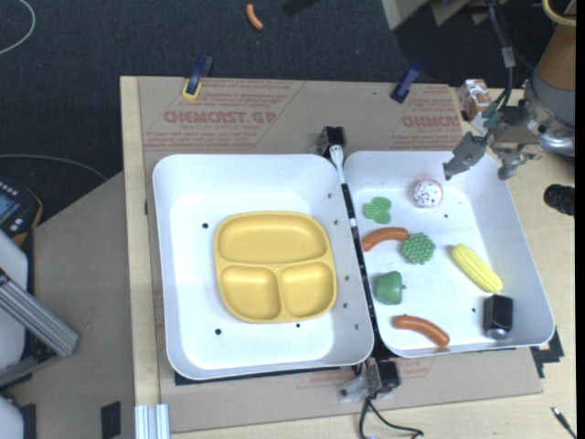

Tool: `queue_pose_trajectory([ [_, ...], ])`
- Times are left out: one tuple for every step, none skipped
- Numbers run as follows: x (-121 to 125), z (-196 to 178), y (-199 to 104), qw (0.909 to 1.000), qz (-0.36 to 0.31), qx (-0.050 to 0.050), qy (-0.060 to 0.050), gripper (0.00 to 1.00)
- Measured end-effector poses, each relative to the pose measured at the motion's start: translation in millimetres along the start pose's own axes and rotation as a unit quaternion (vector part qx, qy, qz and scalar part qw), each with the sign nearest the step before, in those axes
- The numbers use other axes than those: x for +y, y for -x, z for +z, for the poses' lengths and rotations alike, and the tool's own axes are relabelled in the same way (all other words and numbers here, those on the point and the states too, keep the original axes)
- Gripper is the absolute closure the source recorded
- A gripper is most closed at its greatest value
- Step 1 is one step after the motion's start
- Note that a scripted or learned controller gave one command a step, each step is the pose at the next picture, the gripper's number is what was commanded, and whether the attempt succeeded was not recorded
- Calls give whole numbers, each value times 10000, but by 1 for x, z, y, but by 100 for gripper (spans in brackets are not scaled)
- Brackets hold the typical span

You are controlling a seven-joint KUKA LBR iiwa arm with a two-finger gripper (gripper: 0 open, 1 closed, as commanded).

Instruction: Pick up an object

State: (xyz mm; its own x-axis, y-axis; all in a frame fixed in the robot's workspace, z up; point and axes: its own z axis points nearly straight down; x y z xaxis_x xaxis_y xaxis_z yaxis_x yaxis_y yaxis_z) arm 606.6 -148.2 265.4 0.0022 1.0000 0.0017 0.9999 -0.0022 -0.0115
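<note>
A tan tabletop (91, 245) stands on dark carpet (110, 26); a brown board (274, 117) on it reads "CHEMCAST GP" in red, twice. Two white bins sit side by side. The left bin (183, 199) holds a yellow divided plate (274, 265). The right bin (521, 254) holds a speckled ball (427, 193) near its far edge, two green broccoli pieces (418, 248), a green pepper (388, 287), two sausages (384, 238), a corn cob (477, 267) and a black block (497, 315) at the near right corner. The end effector (484, 149) hovers over the far right corner with its fingers spread, holding nothing.
</note>
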Motion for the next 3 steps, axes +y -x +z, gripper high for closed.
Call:
queue_pose_trajectory([
  [2, -7, 0, 10000, -11, -11, 61, 0],
  [1, 36, -4, 10000, -13, -2, 26, 0],
  [1, 79, -1, 10000, -10, -2, 26, 0],
])
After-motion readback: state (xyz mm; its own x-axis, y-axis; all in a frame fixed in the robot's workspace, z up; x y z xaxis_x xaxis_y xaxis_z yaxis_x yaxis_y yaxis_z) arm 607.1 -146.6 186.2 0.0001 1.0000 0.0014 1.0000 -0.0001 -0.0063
